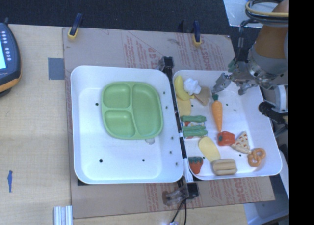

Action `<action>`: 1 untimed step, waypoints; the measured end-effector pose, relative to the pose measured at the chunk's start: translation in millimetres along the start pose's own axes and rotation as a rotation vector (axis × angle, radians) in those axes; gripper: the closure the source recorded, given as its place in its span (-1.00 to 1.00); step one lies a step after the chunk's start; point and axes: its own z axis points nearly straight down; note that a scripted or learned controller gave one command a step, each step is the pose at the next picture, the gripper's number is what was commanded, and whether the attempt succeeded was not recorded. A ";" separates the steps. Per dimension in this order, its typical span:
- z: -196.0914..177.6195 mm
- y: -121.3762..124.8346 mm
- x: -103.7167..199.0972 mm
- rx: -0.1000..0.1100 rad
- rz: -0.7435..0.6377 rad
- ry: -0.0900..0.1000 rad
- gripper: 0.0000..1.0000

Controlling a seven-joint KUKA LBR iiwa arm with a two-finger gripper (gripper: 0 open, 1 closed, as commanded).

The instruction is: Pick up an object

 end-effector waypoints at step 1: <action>96.7 -32.2 -3.9 0.016 -0.001 0.004 -1.00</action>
